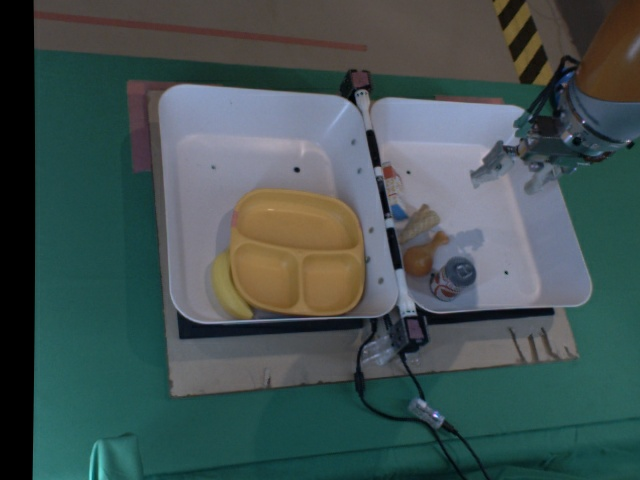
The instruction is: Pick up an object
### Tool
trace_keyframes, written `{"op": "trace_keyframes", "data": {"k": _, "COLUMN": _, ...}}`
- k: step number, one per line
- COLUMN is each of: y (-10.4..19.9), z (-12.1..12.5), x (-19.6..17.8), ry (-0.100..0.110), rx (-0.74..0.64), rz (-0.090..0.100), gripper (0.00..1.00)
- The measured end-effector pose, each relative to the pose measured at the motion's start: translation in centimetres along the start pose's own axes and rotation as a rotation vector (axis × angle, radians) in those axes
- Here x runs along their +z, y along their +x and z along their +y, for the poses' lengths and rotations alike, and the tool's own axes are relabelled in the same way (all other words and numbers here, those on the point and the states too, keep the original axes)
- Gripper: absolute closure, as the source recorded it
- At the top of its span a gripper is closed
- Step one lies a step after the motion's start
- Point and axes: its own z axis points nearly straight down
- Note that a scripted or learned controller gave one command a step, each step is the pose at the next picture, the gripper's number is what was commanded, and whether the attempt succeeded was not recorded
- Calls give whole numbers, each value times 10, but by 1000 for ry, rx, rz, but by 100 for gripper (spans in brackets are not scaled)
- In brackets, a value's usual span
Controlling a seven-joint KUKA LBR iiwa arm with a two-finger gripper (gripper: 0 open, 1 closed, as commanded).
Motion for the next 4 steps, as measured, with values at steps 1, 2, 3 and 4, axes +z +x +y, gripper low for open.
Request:
{"op": "trace_keyframes", "data": {"k": 1, "y": 47, "z": 13, "x": 112, "ry": -6, "rx": 0, "rz": -1, "gripper": 0}}
{"op": "trace_keyframes", "data": {"k": 2, "y": 38, "z": -31, "x": 116, "ry": -22, "rx": 0, "rz": -6, "gripper": 0}}
{"op": "trace_keyframes", "data": {"k": 3, "y": 35, "z": -29, "x": 101, "ry": -34, "rx": 8, "rz": -11, "gripper": 100}}
{"op": "trace_keyframes", "data": {"k": 4, "y": 47, "z": -44, "x": 115, "ry": -24, "rx": 6, "rz": -11, "gripper": 100}}
